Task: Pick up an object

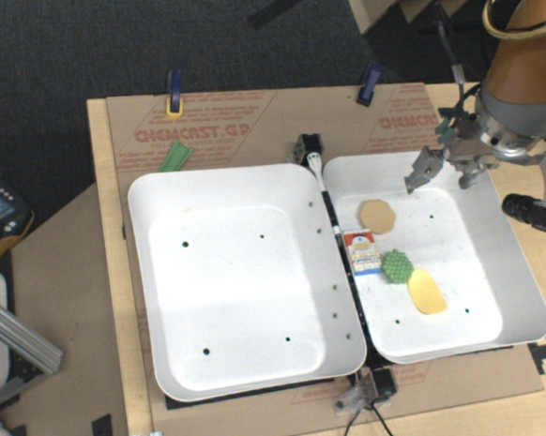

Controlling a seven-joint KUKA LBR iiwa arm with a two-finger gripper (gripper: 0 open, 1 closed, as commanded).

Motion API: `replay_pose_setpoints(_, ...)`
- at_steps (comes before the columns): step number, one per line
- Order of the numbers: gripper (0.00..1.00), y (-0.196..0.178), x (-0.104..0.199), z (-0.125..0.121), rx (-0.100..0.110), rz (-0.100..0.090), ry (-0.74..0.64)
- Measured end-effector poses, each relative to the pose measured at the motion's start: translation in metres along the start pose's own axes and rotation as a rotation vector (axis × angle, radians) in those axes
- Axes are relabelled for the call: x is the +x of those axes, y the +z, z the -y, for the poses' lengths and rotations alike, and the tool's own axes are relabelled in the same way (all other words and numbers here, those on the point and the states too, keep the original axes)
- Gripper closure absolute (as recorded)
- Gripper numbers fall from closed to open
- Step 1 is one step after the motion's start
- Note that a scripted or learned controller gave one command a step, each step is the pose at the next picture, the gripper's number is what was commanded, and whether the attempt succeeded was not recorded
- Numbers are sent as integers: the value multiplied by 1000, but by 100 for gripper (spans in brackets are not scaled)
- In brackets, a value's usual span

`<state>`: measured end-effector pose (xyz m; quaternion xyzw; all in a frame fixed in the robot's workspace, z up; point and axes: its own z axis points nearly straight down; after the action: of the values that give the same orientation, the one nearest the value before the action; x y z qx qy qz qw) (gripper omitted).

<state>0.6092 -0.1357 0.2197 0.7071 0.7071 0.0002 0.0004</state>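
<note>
White plastic makes up the two shallow bins we see side by side on a brown board: the left bin (164, 268) and the right bin (484, 271). We count four loose things, all in the right bin and all in its left half: one tan round disc (377, 215), one small red and white carton (361, 251), one green knobbly ball (396, 267) and one yellow rounded piece (427, 292). The carton lies against the bin's left wall, just below the disc. The green ball sits just right of the carton and touches the yellow piece, which lies at its lower right.

The gripper (446, 168) hangs at the upper right of the frame, over the top edge of the right bin, under the grey arm with its orange band (522, 70). Its two fingers stand spread apart (one finger (423, 169) points down and left, the other sits to its right), and we see nothing between them. The disc is the nearest thing to it, lying to the lower left of the left fingertip and apart from it; the carton, ball and yellow piece lie further down the frame, well apart from the gripper.

On the board above the bins we count two clamps, one with a yellow base (174, 96) and one blue clamp (370, 83), and one green strip (174, 156), perhaps tape; it is too small for us to tell.
</note>
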Motion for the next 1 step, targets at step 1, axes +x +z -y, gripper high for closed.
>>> replay_pose_setpoints(1,0,85,-33,60,13,-2,6)
